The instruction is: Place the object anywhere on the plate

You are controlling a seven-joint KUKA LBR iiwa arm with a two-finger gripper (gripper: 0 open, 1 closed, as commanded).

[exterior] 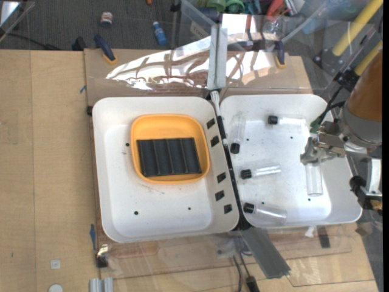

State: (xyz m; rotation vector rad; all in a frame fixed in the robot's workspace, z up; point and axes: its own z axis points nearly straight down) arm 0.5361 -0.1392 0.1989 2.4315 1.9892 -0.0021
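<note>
While the gripper (317,151) hovers at the right bin's (292,215) right side, finger state impossible to tell, clear black-capped vials (260,173) lie scattered there; the orange plate (169,126) sits in the left bin (115,199).

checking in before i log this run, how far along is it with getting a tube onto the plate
Done: nothing yet. The orange plate in the left bin carries only its black ridged insert, no tube. In hand: the gripper is low over the right bin, beside a clear tube; whether it holds anything cannot be told. Left: secure a tube, carry it across to the plate.
</note>
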